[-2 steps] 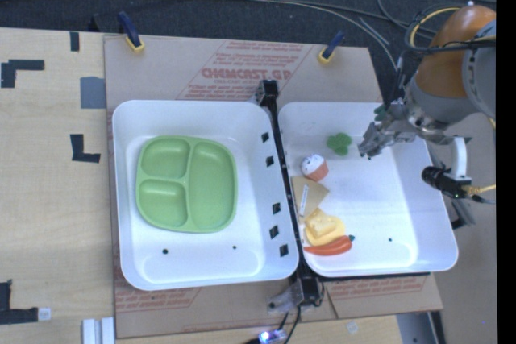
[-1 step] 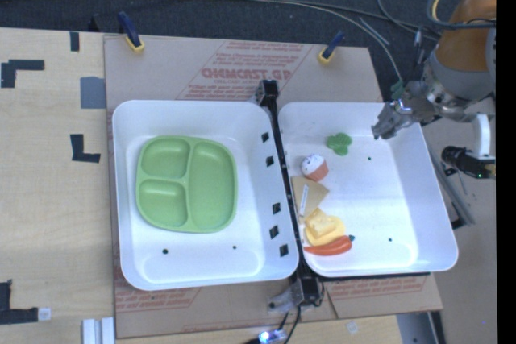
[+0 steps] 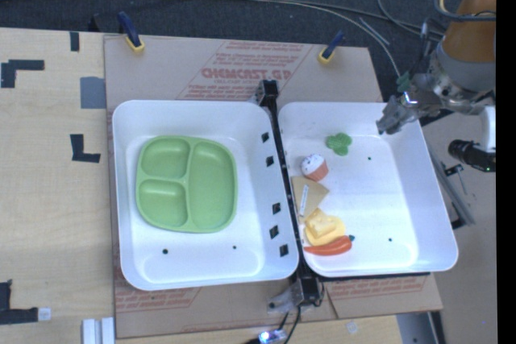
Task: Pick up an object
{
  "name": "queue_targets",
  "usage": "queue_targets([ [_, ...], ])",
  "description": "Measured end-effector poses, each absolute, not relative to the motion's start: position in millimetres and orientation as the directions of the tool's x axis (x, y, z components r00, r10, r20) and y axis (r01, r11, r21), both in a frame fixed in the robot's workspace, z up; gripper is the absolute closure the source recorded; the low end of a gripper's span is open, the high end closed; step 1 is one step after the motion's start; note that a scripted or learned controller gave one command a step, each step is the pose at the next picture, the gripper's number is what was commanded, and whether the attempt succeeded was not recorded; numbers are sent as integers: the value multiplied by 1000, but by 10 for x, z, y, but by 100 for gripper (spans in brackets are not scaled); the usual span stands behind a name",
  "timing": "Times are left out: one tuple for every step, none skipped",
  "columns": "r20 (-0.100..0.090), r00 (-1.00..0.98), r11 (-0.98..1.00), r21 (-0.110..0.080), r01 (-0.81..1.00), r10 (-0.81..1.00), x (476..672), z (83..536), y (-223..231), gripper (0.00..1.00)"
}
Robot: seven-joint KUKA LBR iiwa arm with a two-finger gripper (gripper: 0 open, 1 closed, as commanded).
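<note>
The right bin (image 3: 403, 197) holds a small green piece (image 3: 339, 143), a white and orange round toy (image 3: 314, 167), a tan flat wedge (image 3: 310, 194), a yellow chunk (image 3: 322, 226) and a red chili-like piece (image 3: 328, 247). These lie along the bin's left side. My gripper (image 3: 390, 120) hangs over the bin's upper right rim, to the right of the green piece and apart from every object. Nothing shows between its fingertips.
The left bin (image 3: 129, 173) carries a green divided plate (image 3: 187, 183). A black divider with clips (image 3: 277, 173) runs between the bins. Cables (image 3: 379, 20) cross the dark floor behind, and blue-yellow clamps (image 3: 131, 35) hold the cardboard base.
</note>
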State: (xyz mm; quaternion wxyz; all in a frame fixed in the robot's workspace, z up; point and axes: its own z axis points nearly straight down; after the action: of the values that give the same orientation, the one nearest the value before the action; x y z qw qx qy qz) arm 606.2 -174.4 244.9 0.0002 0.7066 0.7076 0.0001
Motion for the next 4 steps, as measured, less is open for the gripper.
queue_targets([
  [0, -5, 5, -1, 1000, 1000, 6042, 2473, -1152, 100],
  [0, -4, 4, -2, 1000, 1000, 5851, 2443, -601, 100],
  [1, -5, 5, -3, 1000, 1000, 5783, 2293, -70, 100],
  [1, -7, 7, -1, 1000, 1000, 5742, 2366, 436, 100],
])
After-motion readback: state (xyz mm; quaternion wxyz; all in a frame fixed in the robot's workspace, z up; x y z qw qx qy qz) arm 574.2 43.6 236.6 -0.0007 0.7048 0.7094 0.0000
